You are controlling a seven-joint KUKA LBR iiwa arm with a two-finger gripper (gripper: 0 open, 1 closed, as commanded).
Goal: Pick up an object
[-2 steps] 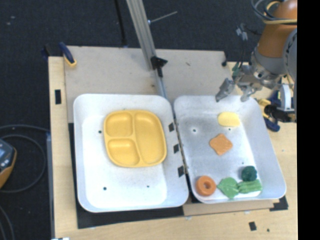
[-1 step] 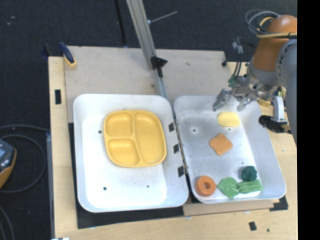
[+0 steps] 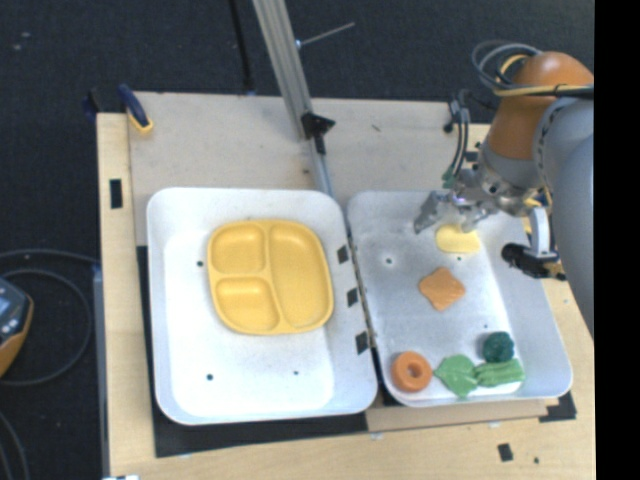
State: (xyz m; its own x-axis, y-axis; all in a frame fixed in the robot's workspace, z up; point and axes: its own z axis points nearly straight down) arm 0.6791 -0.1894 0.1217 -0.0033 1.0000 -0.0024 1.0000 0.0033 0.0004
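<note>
My gripper (image 3: 449,216) hangs over the back of the right bin (image 3: 395,230), reaching in from the right. Its fingers stand apart, open, with nothing between them. A pale yellow object (image 3: 458,240) lies just in front of and below the fingertips, partly shaded by them. Further forward lies an orange chunk (image 3: 441,289). At the bin's front edge sit an orange ring (image 3: 411,370), a light green object (image 3: 478,374) and a dark green one (image 3: 497,346).
The left bin (image 3: 180,368) holds a yellow divided plate (image 3: 270,275). A metal pole (image 3: 285,58) rises from behind the bins near their shared edge. The arm's grey body and orange band (image 3: 535,108) fill the right rear corner.
</note>
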